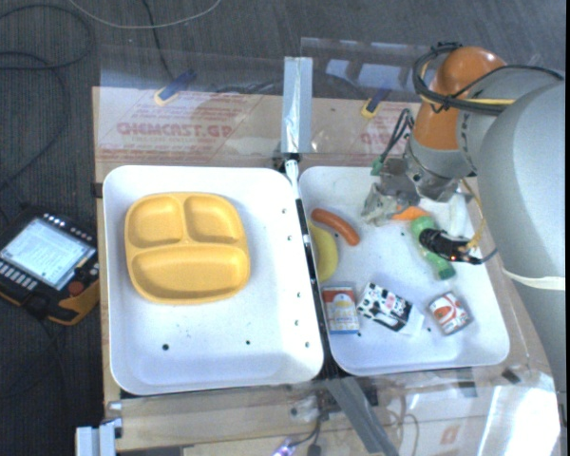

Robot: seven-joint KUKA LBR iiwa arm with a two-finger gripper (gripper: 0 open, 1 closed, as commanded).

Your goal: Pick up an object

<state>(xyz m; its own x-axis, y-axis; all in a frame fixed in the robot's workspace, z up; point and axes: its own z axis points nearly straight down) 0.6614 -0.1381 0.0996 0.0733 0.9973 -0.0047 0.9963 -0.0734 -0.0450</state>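
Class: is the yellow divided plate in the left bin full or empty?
Empty: all three sections of the yellow plate show bare yellow, with nothing in them.

An orange-red sausage [334,226] lies slantwise just left of the gripper [384,203] in the view, apart from it. A yellow banana [325,252] lies beyond the sausage, touching its lower side, along the bin's wall. A small orange wedge [410,214] lies just beside the gripper on its other side, and a short green piece [443,266] lies below that. Well below the gripper lie a red-and-white carton [340,310], a black-and-white patterned packet [385,307] and a red-and-white tin [446,313] on its side. Far left rests a yellow three-part plastic tray [185,245], flat.
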